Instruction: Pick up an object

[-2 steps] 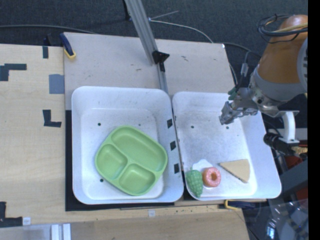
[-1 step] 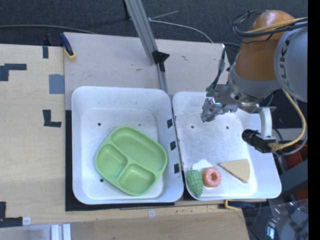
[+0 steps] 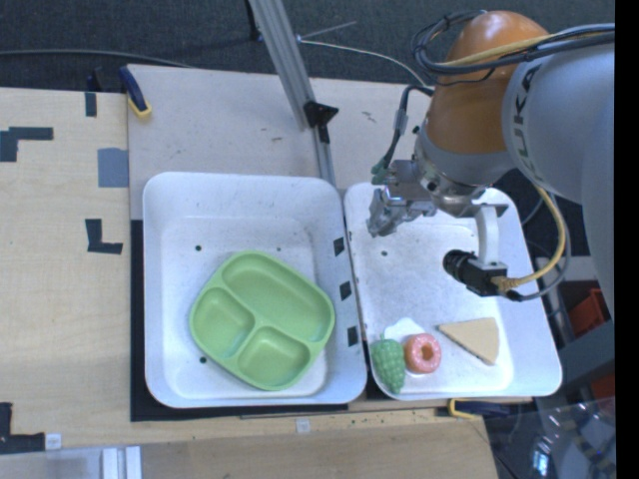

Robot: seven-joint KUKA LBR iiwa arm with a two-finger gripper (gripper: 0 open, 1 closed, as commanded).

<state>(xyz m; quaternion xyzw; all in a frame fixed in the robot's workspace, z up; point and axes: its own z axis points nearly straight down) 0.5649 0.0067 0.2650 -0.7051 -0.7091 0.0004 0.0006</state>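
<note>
We take the right bin (image 3: 519,367) as our landmark. Our gripper (image 3: 382,220) hangs over its far left corner, well apart from the toys; whether it is released or clenched we cannot tell. The pink doughnut (image 3: 422,352), green piece (image 3: 388,364) and tan wedge (image 3: 473,339) lie along the bin's near edge. We judge the wedge the easiest pick, standing clear of the others: centre above it, then descend straight.

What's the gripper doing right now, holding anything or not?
Gripper: over the upper left of the right bin; whether it is open or shut cannot be told, and nothing is seen in its grasp.
</note>
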